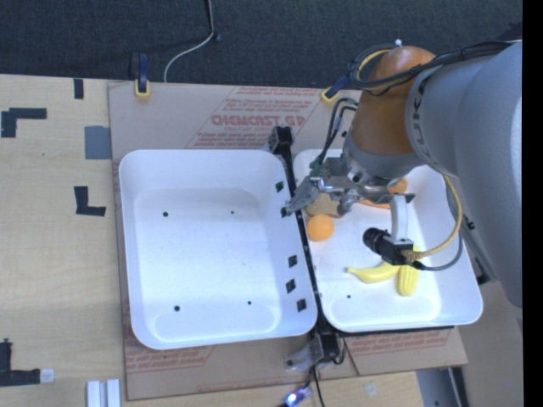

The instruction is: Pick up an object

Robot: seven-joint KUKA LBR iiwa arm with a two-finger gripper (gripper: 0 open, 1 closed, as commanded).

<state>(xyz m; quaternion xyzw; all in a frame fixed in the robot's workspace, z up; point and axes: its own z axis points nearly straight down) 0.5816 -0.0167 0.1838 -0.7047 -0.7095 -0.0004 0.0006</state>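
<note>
1. The gripper (325, 195) hangs low over the right bin (450, 308), near its left wall; whether it is open or closed, I cannot tell.
2. The orange ball (320, 228) lies just below it, toward the camera; the banana (376, 272) and corn (406, 280) lie farther right.

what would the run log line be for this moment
arm: over right bin | end effector: above orange ball near divider | grasp: not visible | also in bin: banana, corn cob
</note>
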